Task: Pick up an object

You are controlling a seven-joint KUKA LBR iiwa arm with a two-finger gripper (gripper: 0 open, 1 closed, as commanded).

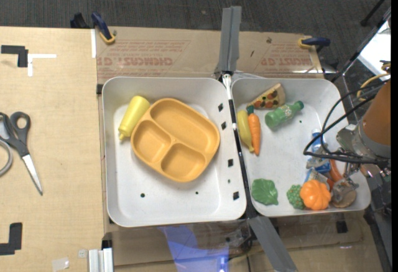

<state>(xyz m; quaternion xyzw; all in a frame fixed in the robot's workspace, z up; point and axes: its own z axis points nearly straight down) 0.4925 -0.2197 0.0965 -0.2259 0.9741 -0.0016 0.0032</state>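
The right bin [283, 159] holds several toy foods. A pizza slice [269, 97] and a green bottle [283, 113] lie at the back. A carrot [254, 132] lies beside a yellow piece [243, 128] along the left wall. Green lettuce [265, 192], broccoli [295, 196] and an orange pumpkin [315, 195] sit along the front. My gripper [331, 169] is low in the bin's right front corner, over a blue and white item [318, 164] and just behind the pumpkin. Cables and the wrist hide what lies beneath it.
The left bin [124, 196] holds an orange divided plate [175, 139] and a yellow bottle [132, 116]. Scissors [22, 146] lie on the wooden bench at far left. The arm's orange band [379, 118] overhangs the right bin's right wall.
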